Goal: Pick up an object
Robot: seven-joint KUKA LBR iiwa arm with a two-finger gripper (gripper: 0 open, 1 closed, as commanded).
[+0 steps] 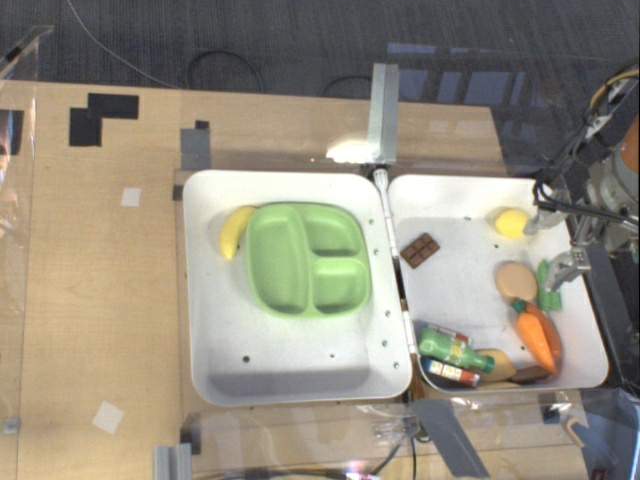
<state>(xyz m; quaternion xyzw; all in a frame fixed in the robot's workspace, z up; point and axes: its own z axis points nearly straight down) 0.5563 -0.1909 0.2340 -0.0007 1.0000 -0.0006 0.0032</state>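
The left bin (215,368) holds a green divided plate (305,259) lying flat near its centre, three compartments facing up. A yellow banana (234,231) lies just beside the plate's left edge, toward the bin's far left corner, and appears to touch the plate rim.

The right bin (450,203) holds several toy foods. A brown chocolate bar (419,251) lies near the bin's left wall, apart from the rest. A yellow lemon (510,224) sits toward the far right corner. A tan potato-like piece (516,281) rests near the right wall, and an orange carrot (538,337) with a green top lies just below it, touching or nearly touching. Along the near edge, a green bottle (447,346) lies on its side against a red-labelled can (452,373) and a brown item (502,365), all clustered together.

The gripper (562,268) hangs over the right wall of the right bin, just beside the lemon and the tan piece. Nothing is seen between its fingers; whether the jaws are open or closed cannot be told from this angle.

The two bins sit side by side on a light wooden bench (90,298), joined by a metal divider (384,118). Black markers (100,116) are fixed at the bench's far left. Dark carpet (250,18) lies beyond the far edge, with a thin cable (110,53) across it.
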